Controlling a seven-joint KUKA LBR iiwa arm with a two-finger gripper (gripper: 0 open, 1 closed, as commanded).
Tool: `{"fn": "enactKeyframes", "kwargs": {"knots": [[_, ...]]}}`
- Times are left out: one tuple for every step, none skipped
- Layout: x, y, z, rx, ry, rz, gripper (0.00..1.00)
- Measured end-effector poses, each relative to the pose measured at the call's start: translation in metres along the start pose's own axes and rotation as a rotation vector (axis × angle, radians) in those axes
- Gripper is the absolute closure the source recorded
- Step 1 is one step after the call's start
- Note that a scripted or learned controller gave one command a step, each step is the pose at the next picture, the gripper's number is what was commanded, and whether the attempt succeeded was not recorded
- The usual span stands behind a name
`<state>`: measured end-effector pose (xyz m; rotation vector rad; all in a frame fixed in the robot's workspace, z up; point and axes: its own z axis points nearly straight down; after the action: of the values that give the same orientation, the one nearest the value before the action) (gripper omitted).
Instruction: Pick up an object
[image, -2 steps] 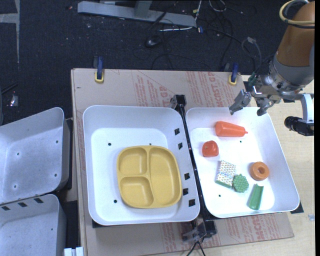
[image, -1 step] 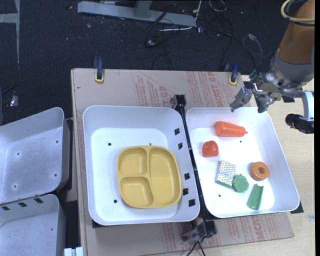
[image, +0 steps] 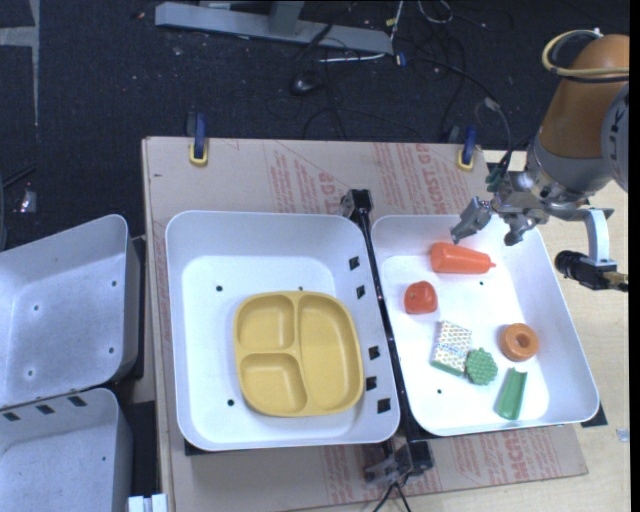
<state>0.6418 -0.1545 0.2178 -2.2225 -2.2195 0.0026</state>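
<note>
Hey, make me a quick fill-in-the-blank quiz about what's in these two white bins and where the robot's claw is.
1. The yellow divided plate lies in the ____ bin.
2. The claw hovers with nothing between its fingers, just above the ____ carrot.
3. The divided plate has ____ compartments.
4. The green cylinder lies just below the orange ____ in the picture.

Missing words: left; orange; three; ring

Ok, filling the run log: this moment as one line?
gripper: open, nothing held | position: above right bin far end | nearest: carrot | yellow tray: left bin
</note>
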Motion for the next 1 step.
{"fn": "enactKeyframes", "kwargs": {"knots": [[0.0027,0.0076,0.0458,0.0,0.0,-0.004,0.0]]}}
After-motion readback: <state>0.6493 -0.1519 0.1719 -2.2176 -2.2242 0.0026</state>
